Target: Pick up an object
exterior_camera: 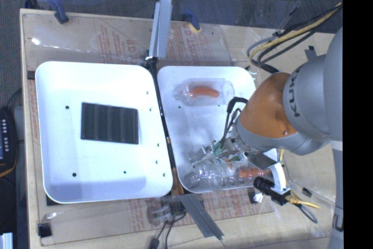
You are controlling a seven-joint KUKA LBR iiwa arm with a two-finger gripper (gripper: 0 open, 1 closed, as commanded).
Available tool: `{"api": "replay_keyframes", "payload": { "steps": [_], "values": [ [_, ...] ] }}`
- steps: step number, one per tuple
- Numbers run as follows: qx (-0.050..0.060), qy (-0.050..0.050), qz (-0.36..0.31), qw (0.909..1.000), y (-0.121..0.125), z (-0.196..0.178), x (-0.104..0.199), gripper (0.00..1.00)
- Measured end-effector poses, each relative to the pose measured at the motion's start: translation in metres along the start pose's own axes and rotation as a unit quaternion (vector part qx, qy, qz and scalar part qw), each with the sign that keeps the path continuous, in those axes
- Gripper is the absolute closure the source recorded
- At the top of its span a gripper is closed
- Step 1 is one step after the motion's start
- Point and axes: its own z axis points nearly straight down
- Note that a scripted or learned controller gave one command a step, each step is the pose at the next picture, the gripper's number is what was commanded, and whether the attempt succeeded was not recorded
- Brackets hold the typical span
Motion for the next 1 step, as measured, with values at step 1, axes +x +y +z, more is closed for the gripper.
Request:
{"api": "replay_keyframes", "payload": {
  "steps": [1],
  "values": [
    [0.003,0.001,0.021,0.9998,0.0506,0.0015,0.0224,0.00]
  ]
}}
